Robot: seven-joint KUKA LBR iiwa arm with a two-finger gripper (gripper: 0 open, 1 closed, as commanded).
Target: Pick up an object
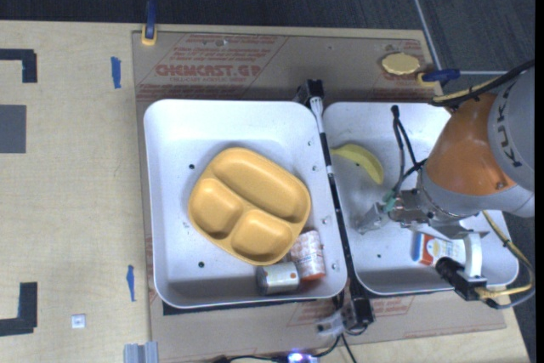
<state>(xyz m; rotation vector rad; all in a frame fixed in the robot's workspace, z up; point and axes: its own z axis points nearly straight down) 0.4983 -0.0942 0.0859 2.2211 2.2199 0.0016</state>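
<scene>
- The worktop [68, 208] is pale wood, with a brown cardboard sheet [255, 64] laid under two shallow white bins set side by side.
- The left bin [170, 132] holds a yellow three-compartment tray [248, 204] — it lies face up, roughly in the middle, turned at a slant.
- Just beside the tray's lower right edge sits a small white-and-red container [308, 255], tilted, touching or nearly touching the tray.
- A short silver can [277, 277] lies on its side at the bin's near wall, right next to that container.
- The right bin [357, 119] holds a yellow banana [361, 161] near its upper left part, close to the dividing wall between the two bins.
- The grey arm with its orange band [463, 157] reaches in from the right and hangs over the right bin.
- The hand [374, 217] sits low over the bin floor, below the banana and apart from it; whether it is apart or together cannot be told at this angle, and nothing is seen between its tips.
- A white carton with red and blue print [438, 251] lies in the right bin's lower part, partly hidden under the wrist — near the hand but not in it.
- Black cables [399, 140] run from the arm across the bin.
</scene>
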